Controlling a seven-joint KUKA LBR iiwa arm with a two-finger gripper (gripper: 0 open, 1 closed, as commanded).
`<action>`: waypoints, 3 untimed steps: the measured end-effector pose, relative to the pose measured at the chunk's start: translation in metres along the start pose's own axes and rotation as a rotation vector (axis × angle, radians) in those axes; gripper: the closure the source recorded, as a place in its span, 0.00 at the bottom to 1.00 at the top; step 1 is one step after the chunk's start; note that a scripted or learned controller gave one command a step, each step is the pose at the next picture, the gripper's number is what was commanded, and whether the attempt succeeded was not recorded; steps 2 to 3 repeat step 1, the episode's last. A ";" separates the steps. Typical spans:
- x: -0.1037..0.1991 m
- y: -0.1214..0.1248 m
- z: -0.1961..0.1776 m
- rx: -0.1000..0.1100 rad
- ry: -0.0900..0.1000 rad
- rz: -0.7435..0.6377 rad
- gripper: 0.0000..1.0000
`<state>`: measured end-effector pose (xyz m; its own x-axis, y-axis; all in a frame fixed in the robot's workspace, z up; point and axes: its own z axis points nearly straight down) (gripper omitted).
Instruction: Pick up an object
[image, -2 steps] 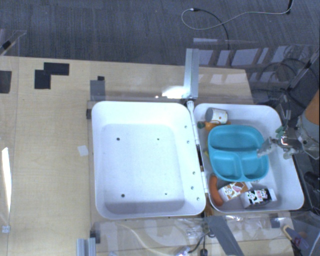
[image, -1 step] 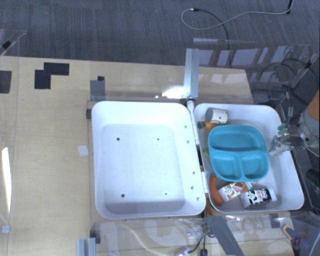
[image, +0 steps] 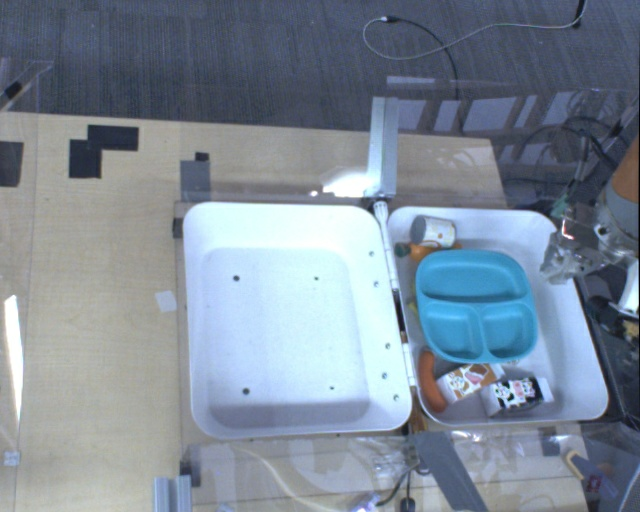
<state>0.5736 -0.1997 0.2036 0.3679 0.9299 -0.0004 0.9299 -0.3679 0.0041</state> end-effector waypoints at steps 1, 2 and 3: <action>0.038 0.082 -0.103 -0.002 0.000 0.156 1.00; 0.038 0.082 -0.103 -0.002 0.000 0.156 1.00; 0.038 0.082 -0.103 -0.002 0.000 0.156 1.00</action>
